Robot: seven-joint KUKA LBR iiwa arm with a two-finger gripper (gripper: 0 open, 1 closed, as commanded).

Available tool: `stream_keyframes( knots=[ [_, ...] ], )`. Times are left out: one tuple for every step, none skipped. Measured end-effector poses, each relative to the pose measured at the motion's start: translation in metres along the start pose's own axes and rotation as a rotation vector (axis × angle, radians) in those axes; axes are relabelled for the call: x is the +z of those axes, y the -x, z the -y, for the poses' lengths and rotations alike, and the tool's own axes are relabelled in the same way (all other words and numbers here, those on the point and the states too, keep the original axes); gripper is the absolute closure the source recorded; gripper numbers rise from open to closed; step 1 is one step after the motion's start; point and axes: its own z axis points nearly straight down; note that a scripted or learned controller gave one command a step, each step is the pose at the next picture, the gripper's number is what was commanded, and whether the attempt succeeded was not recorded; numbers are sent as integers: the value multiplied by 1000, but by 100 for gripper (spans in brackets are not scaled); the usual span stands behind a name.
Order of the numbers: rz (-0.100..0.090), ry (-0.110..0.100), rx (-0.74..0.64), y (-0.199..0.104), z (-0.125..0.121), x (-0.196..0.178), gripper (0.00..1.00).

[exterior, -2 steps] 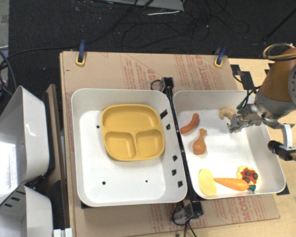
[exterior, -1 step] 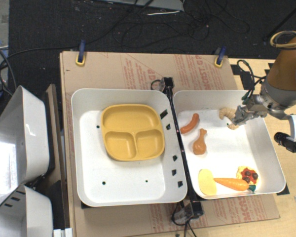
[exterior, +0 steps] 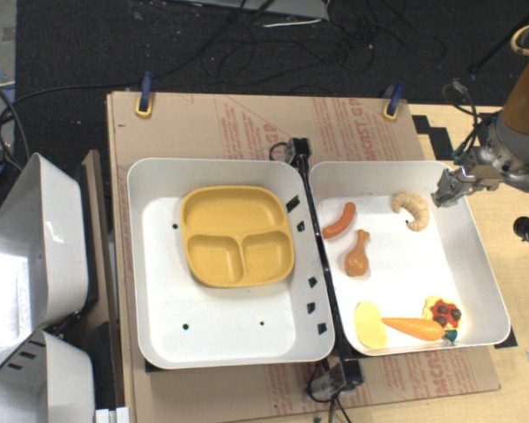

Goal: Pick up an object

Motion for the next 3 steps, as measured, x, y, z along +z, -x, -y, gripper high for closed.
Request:
stream_keyframes(
  knots=[
    [0, 0, 0, 4, -6, -63, 100],
    [-4, -8, -3, -39, 3, -53, 100],
    [-4, -8, -4, -92, -1, -42, 100]
  ],
)
